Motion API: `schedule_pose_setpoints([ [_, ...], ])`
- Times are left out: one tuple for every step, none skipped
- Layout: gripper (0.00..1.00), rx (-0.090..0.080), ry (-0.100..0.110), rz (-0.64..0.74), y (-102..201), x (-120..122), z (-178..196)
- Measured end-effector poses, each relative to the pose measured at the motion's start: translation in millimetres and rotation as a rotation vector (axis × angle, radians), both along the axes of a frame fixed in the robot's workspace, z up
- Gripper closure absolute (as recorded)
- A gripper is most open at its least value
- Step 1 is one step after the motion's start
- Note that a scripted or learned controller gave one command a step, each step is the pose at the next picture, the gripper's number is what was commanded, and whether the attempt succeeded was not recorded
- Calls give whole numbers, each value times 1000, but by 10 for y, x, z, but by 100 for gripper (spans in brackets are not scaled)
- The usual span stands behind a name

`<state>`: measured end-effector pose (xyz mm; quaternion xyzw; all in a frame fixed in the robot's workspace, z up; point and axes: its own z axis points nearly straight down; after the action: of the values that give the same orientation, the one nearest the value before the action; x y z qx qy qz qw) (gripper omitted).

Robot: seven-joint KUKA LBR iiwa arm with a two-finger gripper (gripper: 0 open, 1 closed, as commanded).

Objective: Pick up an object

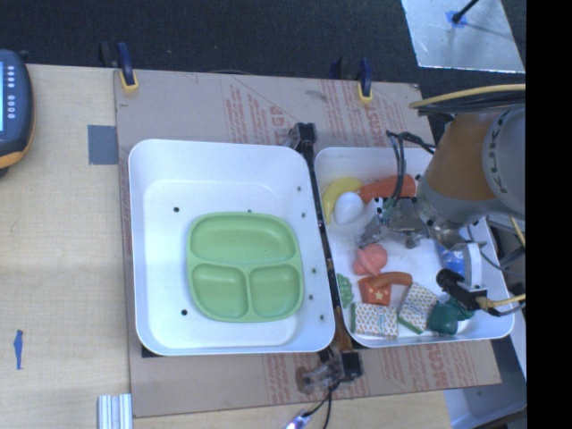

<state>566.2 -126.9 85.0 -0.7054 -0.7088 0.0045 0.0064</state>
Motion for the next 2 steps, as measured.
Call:
schedule_pose_setpoints([
  [0,-1,-9,2,322,-364,209],
  [0,-3,-17,1,316,-538,73],
])
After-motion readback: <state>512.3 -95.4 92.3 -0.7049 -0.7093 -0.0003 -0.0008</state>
